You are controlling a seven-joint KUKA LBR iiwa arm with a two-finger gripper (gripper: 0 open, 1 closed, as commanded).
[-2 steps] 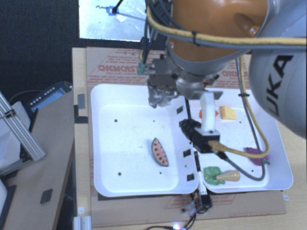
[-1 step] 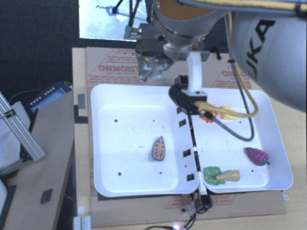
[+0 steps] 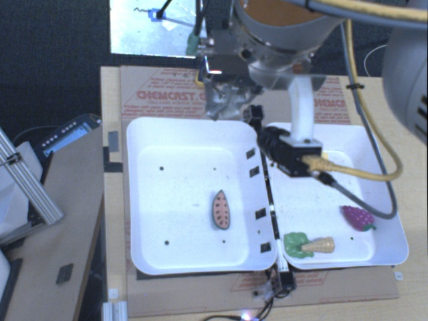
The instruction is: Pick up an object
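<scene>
Over on the left, the left bin (image 3: 144, 199) holds a single piece: a watermelon slice (image 3: 221, 210), lying flat near the middle, a little toward the near wall and well apart from every side. It looks like a small toy, so probably light and stiff; being thin and flat on the floor, it may be hard to get fingers under, and a pinch across its narrow width looks the best bet.

Moving across the divider, the right bin (image 3: 391, 246) carries three pieces along its near edge. A green leafy toy (image 3: 293, 241) sits by the divider, touching a pale corn cone (image 3: 321, 245) just to its right; that pair is crowded, so a clean grab there seems awkward. Further right, a purple grape bunch (image 3: 358, 217) lies on its own, lumpy and likely rigid plastic, with room on both sides for a grip across its body.

Above it all, the arm hangs over the far edge of the bins, and the tool (image 3: 231, 102) sits near the far rim of the left bin, blurred and dark. I cannot tell its state, and nothing shows in it.
</scene>
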